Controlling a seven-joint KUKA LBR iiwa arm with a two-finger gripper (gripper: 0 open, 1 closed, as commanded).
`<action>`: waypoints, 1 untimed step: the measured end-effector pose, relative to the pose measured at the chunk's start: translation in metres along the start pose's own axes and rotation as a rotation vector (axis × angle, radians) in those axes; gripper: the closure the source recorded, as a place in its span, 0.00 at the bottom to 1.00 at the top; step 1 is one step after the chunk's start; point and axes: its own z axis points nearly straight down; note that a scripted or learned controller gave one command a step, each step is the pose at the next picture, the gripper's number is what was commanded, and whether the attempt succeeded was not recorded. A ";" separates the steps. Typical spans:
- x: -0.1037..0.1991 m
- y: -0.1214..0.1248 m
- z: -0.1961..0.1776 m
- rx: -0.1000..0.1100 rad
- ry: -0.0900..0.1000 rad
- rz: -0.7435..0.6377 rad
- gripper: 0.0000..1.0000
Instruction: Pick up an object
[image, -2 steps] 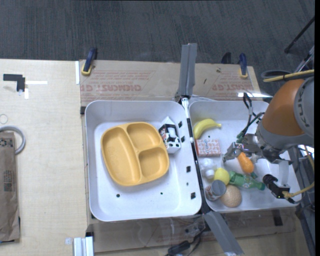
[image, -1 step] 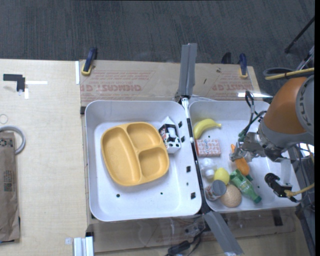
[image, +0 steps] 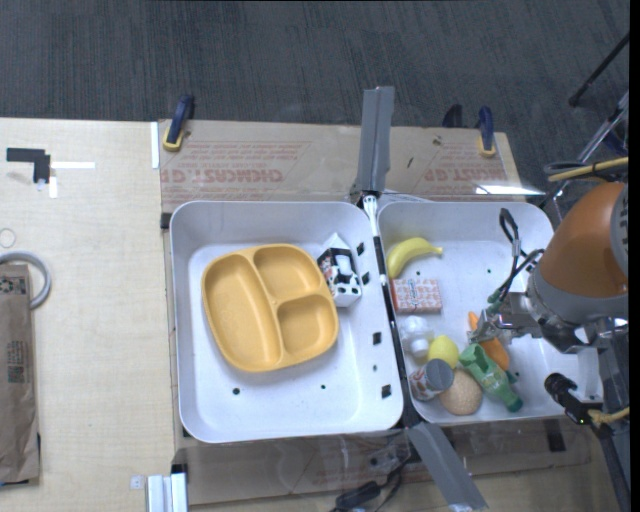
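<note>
The gripper is being seen low over the right bin, at its right side, above a cluster of small toy food items. Whether anything is being gripped cannot be told, and its state cannot be judged from this view.

Directly beneath it an orange carrot-like piece and a green bottle are lying, touching one another. Both are being judged light, stiff and smooth-skinned, so slipping is being considered likely; the bottle is best taken across its narrow body, not its ends.

The right bin is also holding a banana near the divider, a small pink box just below it, a lemon, a small can and a tan round roll, all crowded together.

The left bin is holding a yellow divided plate, with nothing seen in its compartments, and a black-and-white toy touching its upper right rim.
</note>
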 end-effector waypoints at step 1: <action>0.036 -0.013 -0.127 0.000 -0.001 0.240 1.00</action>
